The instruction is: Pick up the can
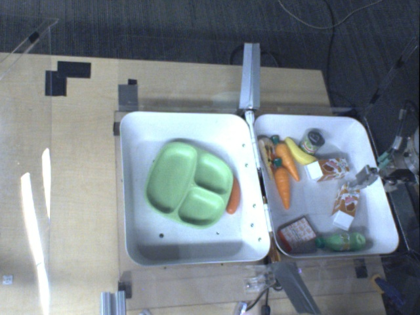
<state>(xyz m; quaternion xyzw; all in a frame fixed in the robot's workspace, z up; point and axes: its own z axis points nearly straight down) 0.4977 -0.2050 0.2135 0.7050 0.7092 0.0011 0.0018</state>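
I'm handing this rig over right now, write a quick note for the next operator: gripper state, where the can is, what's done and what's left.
Gripper: at the right edge of the right bin, low over the snack packets; it holds nothing that can be seen.
Can: standing near the back of the right bin, beside the banana, apart from the gripper.
Also in that bin: carrots, a green bottle, a dark red box. The left bin holds a green divided plate with a carrot at its edge.
Done: nothing yet; can untouched.
Left: move to the can, grasp it, lift it.
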